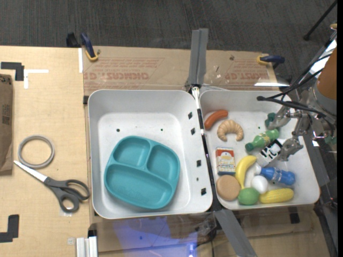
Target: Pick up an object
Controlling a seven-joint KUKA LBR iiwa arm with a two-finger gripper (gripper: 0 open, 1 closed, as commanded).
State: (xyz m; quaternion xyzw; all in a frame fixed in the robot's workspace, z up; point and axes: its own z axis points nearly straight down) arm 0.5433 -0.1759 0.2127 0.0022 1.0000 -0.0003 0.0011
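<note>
Camera view shows me the gripper (285,134) reaching in from the right, low over the right bin (305,196), fingers spread. Beneath it lie a green bottle (261,141) and a black-and-white block (271,150), ungrasped.

Plenty of open floor across the upper half of the left bin (102,108), above the teal plate (142,171). Tight in the right bin (241,98): toys crammed along the lower edge, open only at top centre, above the croissant (230,129).
</note>
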